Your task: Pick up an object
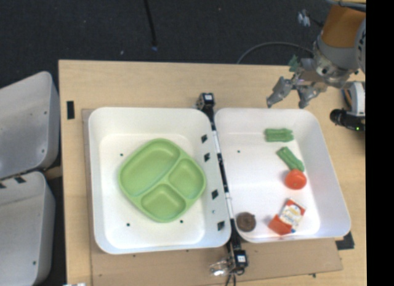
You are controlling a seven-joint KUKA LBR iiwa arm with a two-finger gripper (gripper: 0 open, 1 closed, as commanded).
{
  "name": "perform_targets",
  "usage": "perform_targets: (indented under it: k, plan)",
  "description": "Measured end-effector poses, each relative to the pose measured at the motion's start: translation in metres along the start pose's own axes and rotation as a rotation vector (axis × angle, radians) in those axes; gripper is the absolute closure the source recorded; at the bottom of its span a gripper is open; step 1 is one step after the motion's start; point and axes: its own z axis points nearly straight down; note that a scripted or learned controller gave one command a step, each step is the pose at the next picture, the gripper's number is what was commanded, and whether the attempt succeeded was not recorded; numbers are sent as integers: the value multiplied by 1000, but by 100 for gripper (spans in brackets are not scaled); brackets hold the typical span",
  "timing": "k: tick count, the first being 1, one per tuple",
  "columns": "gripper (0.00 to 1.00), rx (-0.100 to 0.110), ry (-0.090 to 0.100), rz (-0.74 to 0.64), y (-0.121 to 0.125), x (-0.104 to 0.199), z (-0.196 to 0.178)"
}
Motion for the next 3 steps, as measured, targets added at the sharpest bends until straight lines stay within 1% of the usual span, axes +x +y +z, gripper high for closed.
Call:
perform_targets:
  k: [1, 2, 3]
  plan:
    - [0, -13, -2, -2, 2, 0, -8]
    - [0, -10, -4, -5, 6, 5, 36]
    - [0, -9, -4, -3, -1, 6, 81]
